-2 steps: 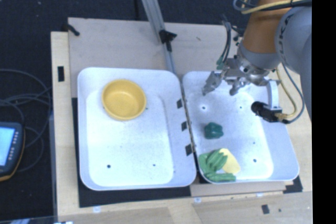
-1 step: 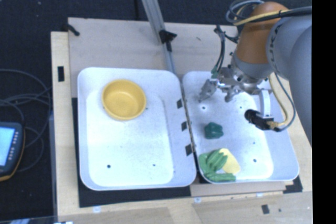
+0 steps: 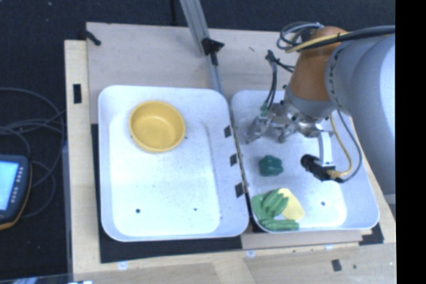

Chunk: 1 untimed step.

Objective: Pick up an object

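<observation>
Over right bin's far-left corner: gripper (image 3: pixel 266 128) low, jaw state cannot tell, nothing visibly held. Dark green object (image 3: pixel 270 165) just nearside, mid-bin, likely target. Green-yellow toy (image 3: pixel 279 207) at near edge. Yellow bowl (image 3: pixel 158 126) in left bin (image 3: pixel 166 216), far-left part.

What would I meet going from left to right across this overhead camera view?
Handheld screen → yellow bowl → dark green lump → grey and orange robot arm.
</observation>
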{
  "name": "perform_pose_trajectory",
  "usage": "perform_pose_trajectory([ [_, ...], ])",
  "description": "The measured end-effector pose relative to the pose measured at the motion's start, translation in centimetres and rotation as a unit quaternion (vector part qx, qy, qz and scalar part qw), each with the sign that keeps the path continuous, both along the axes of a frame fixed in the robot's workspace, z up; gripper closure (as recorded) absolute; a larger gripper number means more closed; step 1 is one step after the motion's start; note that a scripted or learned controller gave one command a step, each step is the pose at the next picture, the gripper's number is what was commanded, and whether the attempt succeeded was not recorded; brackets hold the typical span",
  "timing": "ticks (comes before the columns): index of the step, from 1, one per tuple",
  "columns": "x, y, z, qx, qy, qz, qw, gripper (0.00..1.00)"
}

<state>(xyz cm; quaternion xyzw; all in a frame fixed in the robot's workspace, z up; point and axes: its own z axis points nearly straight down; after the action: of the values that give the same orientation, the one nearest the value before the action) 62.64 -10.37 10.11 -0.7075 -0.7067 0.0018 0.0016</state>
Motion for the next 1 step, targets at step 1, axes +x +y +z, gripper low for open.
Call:
perform_pose_trajectory([
  [1, 0.20, -0.01, 1.39, 0.0004, -0.003, 0.000, 1.0000, 1.00],
])
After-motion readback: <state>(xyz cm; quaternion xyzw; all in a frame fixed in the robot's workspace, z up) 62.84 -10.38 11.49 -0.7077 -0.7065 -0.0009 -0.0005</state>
